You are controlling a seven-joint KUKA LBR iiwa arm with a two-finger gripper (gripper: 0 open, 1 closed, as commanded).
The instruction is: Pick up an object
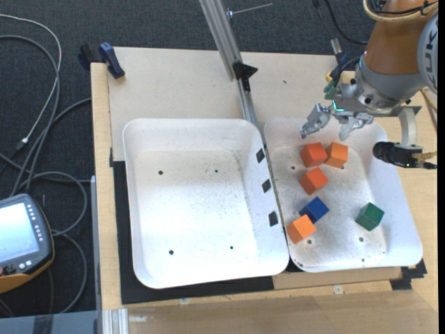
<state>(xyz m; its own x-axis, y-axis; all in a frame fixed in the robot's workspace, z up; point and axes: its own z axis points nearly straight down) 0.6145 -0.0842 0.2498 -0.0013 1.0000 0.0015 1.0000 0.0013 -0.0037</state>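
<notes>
Orange cubes just below pincer (open)

This is a robotics lab or test cell, not a home or shop. A grey industrial robot arm with an orange band reaches over a plain pale wooden table that bears two shallow white plastic bins side by side. A bare aluminium mounting rail slants across the table, and a blue clamp grips its far corner. Loose grey cables trail over the dark carpeted floor, and a handheld control pendant with a lit screen and orange edge lies at the left.
</notes>
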